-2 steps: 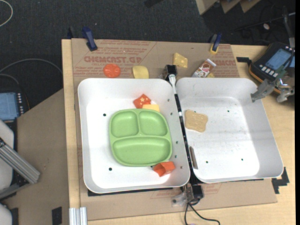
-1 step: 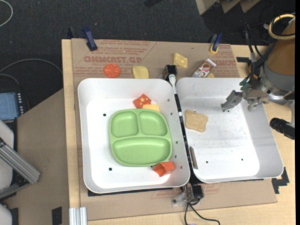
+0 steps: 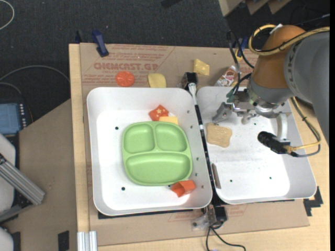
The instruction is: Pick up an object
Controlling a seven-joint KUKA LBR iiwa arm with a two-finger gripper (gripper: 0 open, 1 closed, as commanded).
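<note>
You cannot tell how the gripper (image 3: 224, 112) stands; its tips are small and dark at centre right. The arm (image 3: 293, 51) runs off the right edge. The yellow block (image 3: 168, 120) sits partly tucked behind the green tray (image 3: 156, 153).

Green divided tray (image 3: 156, 153), 2 orange-red blocks (image 3: 158, 112) (image 3: 182, 187), tan piece (image 3: 218, 135), white bins (image 3: 99, 140).

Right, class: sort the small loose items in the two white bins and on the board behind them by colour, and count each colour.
Orange or red: 3
Yellow or cream: 3
Tan: 1
Red-and-white packet: 1
Total: 8
</note>
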